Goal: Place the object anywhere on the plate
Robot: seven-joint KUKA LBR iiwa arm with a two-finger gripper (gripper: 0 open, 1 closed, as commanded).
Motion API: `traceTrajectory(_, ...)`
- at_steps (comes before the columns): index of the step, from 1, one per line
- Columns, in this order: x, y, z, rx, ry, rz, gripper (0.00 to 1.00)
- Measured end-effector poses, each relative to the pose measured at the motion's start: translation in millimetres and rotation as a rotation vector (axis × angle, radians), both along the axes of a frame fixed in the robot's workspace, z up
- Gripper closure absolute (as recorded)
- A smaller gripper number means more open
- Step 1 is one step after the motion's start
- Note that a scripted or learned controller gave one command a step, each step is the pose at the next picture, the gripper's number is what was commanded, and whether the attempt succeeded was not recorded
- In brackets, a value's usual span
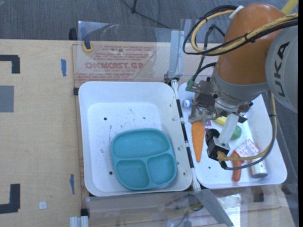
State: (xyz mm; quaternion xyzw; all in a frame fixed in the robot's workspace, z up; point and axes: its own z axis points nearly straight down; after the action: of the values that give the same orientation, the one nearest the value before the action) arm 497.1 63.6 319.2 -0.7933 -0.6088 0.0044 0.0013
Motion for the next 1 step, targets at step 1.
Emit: traceTrajectory(1, 8.8, 59.2, -141.5, 0.004, 0.002, 0.292, 1.00)
